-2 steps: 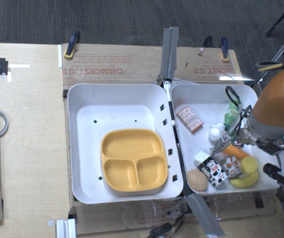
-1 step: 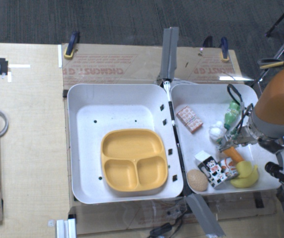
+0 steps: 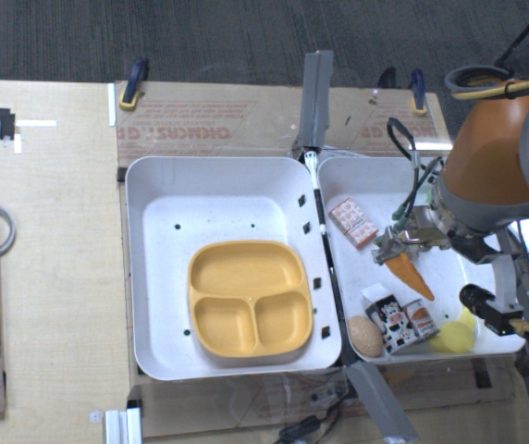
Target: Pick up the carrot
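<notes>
Tool (image 3: 393, 250) fingers are closed on the carrot's (image 3: 411, 275) wide end, inside the right bin (image 3: 449, 350).

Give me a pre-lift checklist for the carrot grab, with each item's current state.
1. Carrot lies in the right bin: ok.
2. Gripper sits at the carrot's thick end: ok.
3. Carrot seen between the fingers: cannot tell, the gripper body hides the contact.
4. Pink packet apart from the gripper: ok.
5. Small box just below the carrot's tip, may touch it: cannot tell.
6. Left bin holds the yellow divided plate, away from the lift path: ok.
</notes>
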`<action>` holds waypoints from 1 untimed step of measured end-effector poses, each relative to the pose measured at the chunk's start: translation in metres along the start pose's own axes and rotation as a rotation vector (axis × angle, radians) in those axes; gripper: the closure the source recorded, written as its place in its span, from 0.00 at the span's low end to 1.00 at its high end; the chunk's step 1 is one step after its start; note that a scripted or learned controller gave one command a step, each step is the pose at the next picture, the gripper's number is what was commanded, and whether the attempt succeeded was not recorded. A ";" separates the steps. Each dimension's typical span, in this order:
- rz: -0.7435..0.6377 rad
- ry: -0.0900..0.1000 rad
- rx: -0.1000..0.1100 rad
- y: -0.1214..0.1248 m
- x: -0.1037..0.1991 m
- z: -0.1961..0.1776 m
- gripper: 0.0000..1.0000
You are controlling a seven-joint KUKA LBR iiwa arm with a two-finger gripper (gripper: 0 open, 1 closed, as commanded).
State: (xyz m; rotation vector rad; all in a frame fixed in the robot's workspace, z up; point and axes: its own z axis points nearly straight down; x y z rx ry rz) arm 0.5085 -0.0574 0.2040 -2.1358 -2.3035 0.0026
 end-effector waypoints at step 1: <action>0.000 -0.001 0.001 0.001 -0.001 -0.008 1.00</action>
